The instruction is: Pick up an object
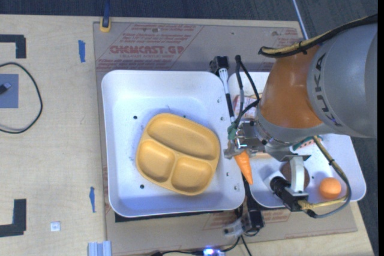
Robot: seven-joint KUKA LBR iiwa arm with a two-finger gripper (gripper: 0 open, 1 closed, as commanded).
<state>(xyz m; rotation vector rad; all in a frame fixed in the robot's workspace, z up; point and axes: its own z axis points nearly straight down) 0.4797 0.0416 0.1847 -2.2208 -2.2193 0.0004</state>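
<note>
Two shallow white bins sit side by side on the pale wooden surface [54, 147], on a sheet of brown cardboard printed with red lettering. The left bin [120, 129] carries a yellow divided plate [177, 153] with three compartments, lying slightly turned near the bin's middle. The right bin [354, 180] is largely covered by the arm [324, 84], which reaches in from the right, its grey casing and orange band standing over the bin's upper half.

Below the orange band the wrist ends in the claw [243, 150], low over the seam between the two bins. A small orange carrot [244, 167] sits just under it with its pointed end aimed down the picture, at the right bin's left edge; whether the claw's fingers actually clamp it cannot be told, since the wrist hardware and wires crowd the spot, and the fingers' spread is not readable either.

Further right in the same bin lie a small brown and white object [296, 175], partly behind a white strap and black cable, and an orange ball [329, 188] near the bin's lower right corner, apart from the carrot. Black cables loop on the surface at far left.
</note>
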